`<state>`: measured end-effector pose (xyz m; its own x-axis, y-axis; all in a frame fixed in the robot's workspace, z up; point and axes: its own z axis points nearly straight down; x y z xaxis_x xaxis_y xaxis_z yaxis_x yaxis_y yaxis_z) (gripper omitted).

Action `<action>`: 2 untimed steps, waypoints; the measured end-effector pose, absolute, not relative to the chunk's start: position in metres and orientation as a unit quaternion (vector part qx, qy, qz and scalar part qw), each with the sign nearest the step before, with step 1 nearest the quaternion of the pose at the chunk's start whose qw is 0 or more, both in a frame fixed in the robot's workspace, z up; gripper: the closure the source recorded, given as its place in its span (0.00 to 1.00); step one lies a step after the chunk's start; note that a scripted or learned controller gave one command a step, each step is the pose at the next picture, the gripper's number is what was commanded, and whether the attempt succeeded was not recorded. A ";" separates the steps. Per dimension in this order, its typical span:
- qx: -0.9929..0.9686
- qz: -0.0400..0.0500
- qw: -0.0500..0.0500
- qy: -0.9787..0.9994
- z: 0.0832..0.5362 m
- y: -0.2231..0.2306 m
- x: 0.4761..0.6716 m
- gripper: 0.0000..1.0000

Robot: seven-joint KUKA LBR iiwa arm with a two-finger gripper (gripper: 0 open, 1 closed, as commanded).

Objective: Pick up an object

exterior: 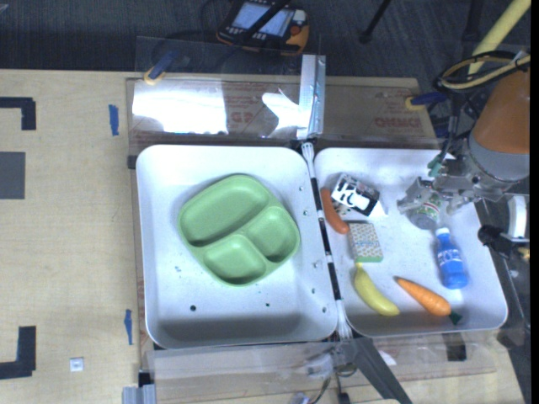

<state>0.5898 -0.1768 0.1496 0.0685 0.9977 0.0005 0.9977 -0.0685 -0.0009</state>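
The gripper (428, 199) hangs low in the right bin (488, 314), just above the blue bottle (451, 261); I cannot tell how it stands or if it has anything. The bottle is round and may roll away if touched off-centre. The orange thing (333, 212) by the wall is partly hidden.

Glossy white plastic bins (168, 175), a matt green plate (238, 228), pale wooden desk (67, 225); the sponge (366, 241) looks rough, perhaps.
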 end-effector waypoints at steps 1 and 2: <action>-0.692 -0.002 0.000 -0.722 0.096 -0.201 0.603 0.00; -0.677 -0.008 0.005 -0.736 0.089 -0.209 0.613 0.00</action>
<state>0.6134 -0.2086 0.0888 -0.0841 0.9963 0.0179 0.9965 0.0840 0.0049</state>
